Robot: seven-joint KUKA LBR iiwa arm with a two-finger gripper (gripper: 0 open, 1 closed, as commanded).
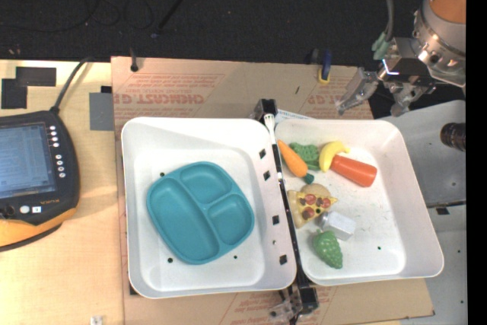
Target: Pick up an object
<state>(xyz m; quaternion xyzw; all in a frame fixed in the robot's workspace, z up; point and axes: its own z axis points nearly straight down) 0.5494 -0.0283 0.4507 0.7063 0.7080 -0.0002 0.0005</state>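
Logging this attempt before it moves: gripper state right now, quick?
Gripper: open, holding nothing, up above the far edge of the right bin.

Open floor (388, 217) beside clustered toys (323, 186)

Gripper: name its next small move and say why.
Probably swing the gripper forward and down over the right bin, toward the orange-red cylinder. It hangs above the bin's far edge, and the cylinder lies nearest with some bare floor around it.

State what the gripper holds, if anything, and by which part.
Nothing. The gripper hangs open above the right bin's far edge, nothing between its fingers.
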